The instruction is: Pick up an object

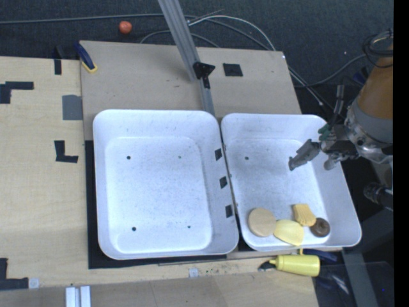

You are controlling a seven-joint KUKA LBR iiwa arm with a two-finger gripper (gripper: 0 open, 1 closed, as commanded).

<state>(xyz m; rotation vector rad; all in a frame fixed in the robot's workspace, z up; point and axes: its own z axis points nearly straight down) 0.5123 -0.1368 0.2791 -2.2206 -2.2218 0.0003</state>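
Surface: pale wood and tan board on dark carpet, bearing two shallow white bins side by side.

My jaws: hanging over the right part of the right bin, above its bare floor. One dark finger slants down toward the bin's middle, a second sits nearer its right wall. They stand apart, with nothing between them.

My arm: reaching in from the right edge; orange band above the wrist, grey body below, wrist tilted so the jaws point leftward and down.

Right bin, near end, well apart from my jaws:
- round tan disc, flat;
- pale yellow lump, touching the disc's right side;
- small ridged yellow-brown piece, just behind the lump;
- dark brown ring-like piece, by the right wall.

Left bin: white, speckled floor.

Outside the bins:
- yellow-handled tool, lying just in front of the right bin;
- grey metal pole, slanting up behind the bins;
- small orange ball, on the carpet, far back.
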